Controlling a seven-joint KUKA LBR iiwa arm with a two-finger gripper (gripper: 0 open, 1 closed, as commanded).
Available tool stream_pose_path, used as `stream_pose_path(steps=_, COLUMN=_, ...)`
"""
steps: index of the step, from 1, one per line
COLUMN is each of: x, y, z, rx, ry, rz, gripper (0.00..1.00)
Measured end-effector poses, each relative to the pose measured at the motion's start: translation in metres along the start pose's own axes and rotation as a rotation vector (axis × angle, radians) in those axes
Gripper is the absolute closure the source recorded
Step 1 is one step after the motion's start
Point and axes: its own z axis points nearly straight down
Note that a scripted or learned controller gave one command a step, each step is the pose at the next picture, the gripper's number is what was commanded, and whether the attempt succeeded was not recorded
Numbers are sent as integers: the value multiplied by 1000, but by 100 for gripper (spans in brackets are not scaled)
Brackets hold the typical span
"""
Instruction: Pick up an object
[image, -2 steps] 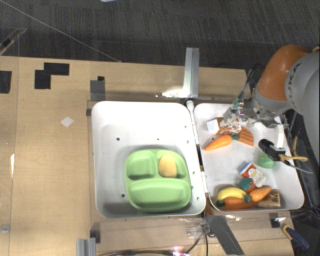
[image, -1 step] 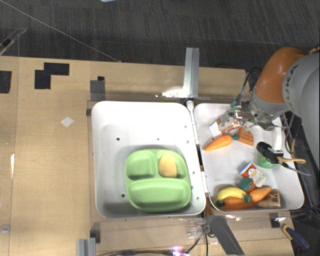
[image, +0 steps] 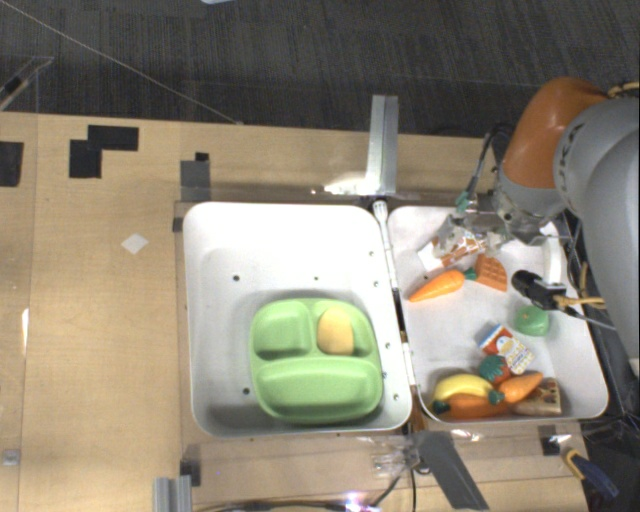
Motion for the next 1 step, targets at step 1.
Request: stream_pose_path(steps=1, x=3, y=-40, z=2, rx=-54, ry=-8, rz=-14, gripper=0)
